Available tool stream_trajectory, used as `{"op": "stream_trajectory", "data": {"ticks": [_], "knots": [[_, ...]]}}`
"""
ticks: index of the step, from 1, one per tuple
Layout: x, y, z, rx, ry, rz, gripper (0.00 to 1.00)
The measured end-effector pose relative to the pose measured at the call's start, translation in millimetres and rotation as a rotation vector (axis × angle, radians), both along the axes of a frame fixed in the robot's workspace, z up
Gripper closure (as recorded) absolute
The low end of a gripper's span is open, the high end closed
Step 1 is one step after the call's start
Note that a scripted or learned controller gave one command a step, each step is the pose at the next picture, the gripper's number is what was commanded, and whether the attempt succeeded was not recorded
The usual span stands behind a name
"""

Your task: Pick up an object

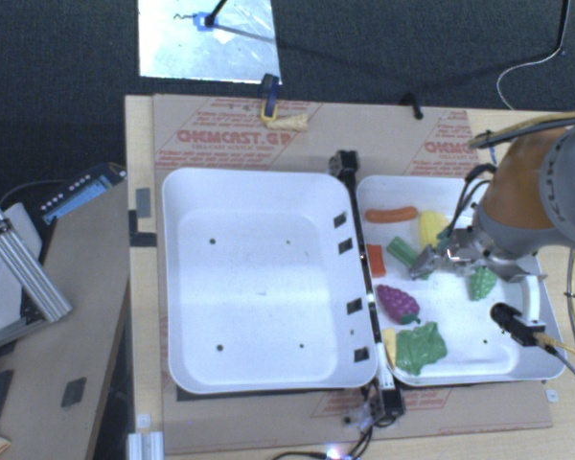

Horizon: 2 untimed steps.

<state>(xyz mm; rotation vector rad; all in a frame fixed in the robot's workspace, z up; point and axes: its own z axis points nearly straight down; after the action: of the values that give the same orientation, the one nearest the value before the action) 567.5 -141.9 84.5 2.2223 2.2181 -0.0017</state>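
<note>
My arm (565, 195) is a thick, rounded grey tube with a broad orange band (519, 185) above the wrist. Past the band the wrist narrows to a grey collar, and thin dark cables loop along it. My gripper (431, 258) is small, silvery metal with 2 short fingers.

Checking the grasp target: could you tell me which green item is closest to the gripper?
The green block, just left of the gripper; the green grapes and lettuce lie farther off.

The brown cardboard sheet (230, 134) under the bins has red letters. They look like "CHEMCAST GP". The same word shows again on its right side.
</note>
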Motion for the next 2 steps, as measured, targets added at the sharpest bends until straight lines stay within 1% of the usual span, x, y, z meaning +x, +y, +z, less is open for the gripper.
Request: {"op": "stream_trajectory", "data": {"ticks": [1, 2], "knots": [[40.4, 55.6, 1.5, -0.009, -0.006, 0.009, 0.00], [39.6, 56.8, 11.3, 0.000, -0.005, 0.006, 1.00]]}}
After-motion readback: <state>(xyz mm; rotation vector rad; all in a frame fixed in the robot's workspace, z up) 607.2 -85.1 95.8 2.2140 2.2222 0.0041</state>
